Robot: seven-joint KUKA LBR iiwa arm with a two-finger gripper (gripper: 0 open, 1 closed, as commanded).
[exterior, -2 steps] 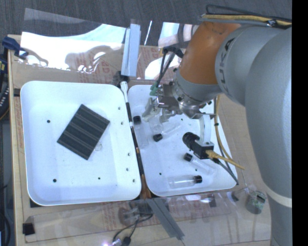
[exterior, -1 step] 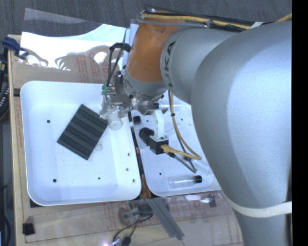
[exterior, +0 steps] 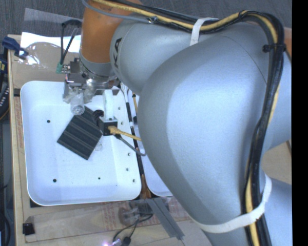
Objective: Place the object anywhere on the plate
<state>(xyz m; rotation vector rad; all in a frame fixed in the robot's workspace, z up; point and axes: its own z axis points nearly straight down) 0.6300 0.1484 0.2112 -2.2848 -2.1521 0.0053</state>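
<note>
Arm over the left bin, no plate to aim at yet

Wooden bench with two white bins; the left bin sits centre-left of frame. Gripper hangs over its upper part, can't tell how it's set or if it's got anything. Dark ribbed block, probably the object, lies just below it. I'd say drop straight down, centre on the block, and lift slowly

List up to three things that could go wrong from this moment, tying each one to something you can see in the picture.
1. The gripper sits at the upper edge of the dark ribbed object in the left bin; a grasp there could slip or tip it.
2. The yellow cable lies close beside the object and might snag.
3. The bulky arm covers most of the right bin, hiding what lies there.
</note>
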